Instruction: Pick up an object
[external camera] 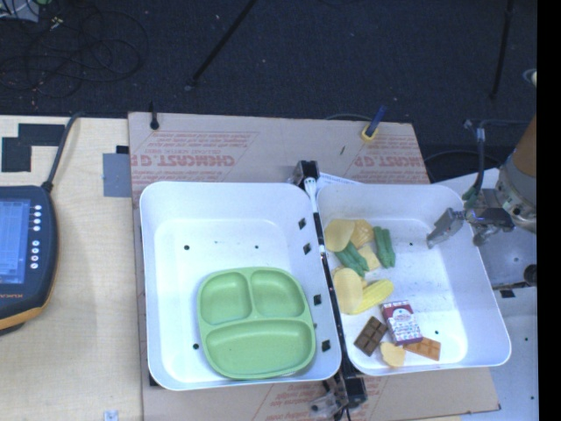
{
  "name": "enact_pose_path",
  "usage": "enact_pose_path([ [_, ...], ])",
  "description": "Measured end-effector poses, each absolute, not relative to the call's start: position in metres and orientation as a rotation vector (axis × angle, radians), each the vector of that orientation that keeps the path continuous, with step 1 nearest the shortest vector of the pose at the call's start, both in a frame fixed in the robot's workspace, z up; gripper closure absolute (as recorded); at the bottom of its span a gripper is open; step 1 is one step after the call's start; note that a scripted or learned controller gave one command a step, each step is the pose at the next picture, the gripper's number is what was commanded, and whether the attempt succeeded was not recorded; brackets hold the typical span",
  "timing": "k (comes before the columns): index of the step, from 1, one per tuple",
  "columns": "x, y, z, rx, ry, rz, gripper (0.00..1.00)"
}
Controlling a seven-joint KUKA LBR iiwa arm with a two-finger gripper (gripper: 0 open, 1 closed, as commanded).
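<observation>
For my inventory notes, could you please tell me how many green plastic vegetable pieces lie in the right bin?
2: a dark green pod-shaped piece near the bin's back left, and a lighter green piece beside it, toward the divider. Others may be hidden beneath the yellow pieces.

The arm [524, 169] on the right is cut off by the edge, so most of it is out of sight. Its tool [451, 224] is too small to make out. The black screen box [22, 251] on the left is cut off too.

Even overhead light leaves the white bins [230, 202] bright, the floor beyond dark, shadows faint, detail soft.
</observation>
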State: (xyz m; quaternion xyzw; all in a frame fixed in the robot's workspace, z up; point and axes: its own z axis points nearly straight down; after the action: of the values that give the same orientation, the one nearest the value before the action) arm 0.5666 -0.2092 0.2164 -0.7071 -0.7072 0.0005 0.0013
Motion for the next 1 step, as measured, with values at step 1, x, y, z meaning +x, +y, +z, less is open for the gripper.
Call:
enact_pose_path([
  [1,0.6438,-0.1489,0.0840,-2.209,-2.222,0.001,0.00],
])
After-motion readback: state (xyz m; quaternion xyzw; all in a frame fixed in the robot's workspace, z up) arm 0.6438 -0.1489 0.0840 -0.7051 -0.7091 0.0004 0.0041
